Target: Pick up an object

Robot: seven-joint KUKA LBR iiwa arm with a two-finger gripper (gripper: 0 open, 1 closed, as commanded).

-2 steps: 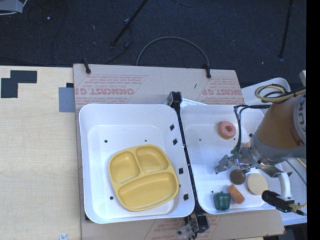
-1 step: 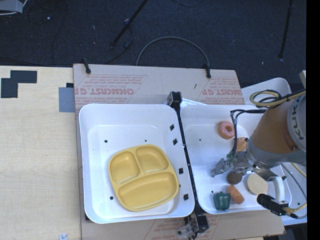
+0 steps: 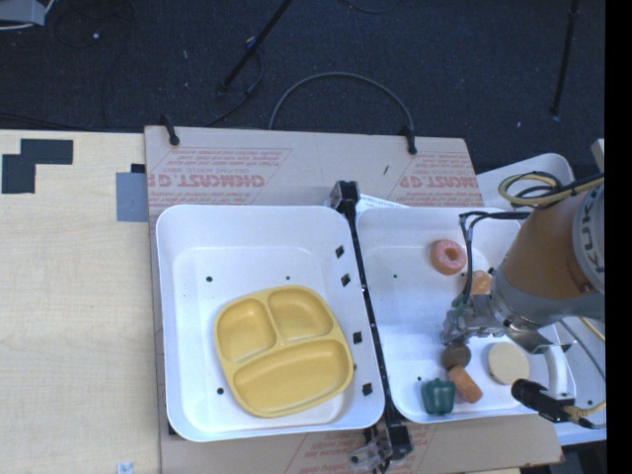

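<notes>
White plastic bins sit side by side on the surface, and the arm reaches into the right bin (image 3: 405,265) from the right. The claw (image 3: 462,326) hangs low over a cluster of small things in that bin's near right part; whether it is spread or closed, or has hold of anything, I cannot tell, since its tips are lost in dark metal. Just on its near side lies a brown lump (image 3: 455,355), seemingly the closest candidate, almost under the tips. Nearer still lie an orange piece (image 3: 466,387) and a green pepper (image 3: 437,396), with a pale disc (image 3: 508,364) to the right. A pink ring (image 3: 448,256) lies farther off. The left bin (image 3: 188,265) holds a yellow divided tray (image 3: 283,351), well apart from the claw.
</notes>
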